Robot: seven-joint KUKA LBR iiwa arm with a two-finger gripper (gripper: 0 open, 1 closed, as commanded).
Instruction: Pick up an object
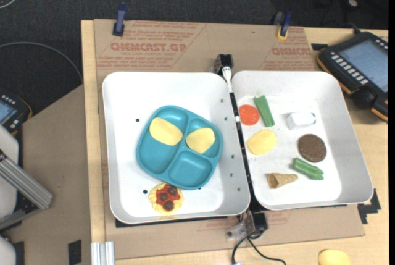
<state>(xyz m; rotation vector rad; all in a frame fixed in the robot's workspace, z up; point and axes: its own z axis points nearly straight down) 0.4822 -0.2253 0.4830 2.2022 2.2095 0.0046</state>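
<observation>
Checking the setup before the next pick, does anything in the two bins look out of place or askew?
One thing: the small pizza piece lies loose on the left bin floor, tucked against the near edge of the blue divided plate, while two yellow pieces sit in the plate's compartments. The plate also sits turned at an angle to the bin walls. Nothing looks spilled or broken.
</observation>
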